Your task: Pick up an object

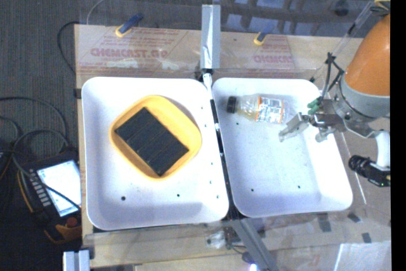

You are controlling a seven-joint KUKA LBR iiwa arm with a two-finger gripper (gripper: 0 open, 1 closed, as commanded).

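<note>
Plastic bottle [259, 108] lying at twelve o'clock in right bin [285, 197], hand [303, 125] just beside it at four o'clock, fingers spread, grasping nothing

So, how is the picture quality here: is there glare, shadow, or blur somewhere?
Camera view: the light is even and soft, with faint shadows; the clear panels behind the bins show pale reflections; the bottle label is too blurred to read; the gripper is soft at its edges; the orange arm at the right is cut off by the frame and slightly out of focus.
</note>
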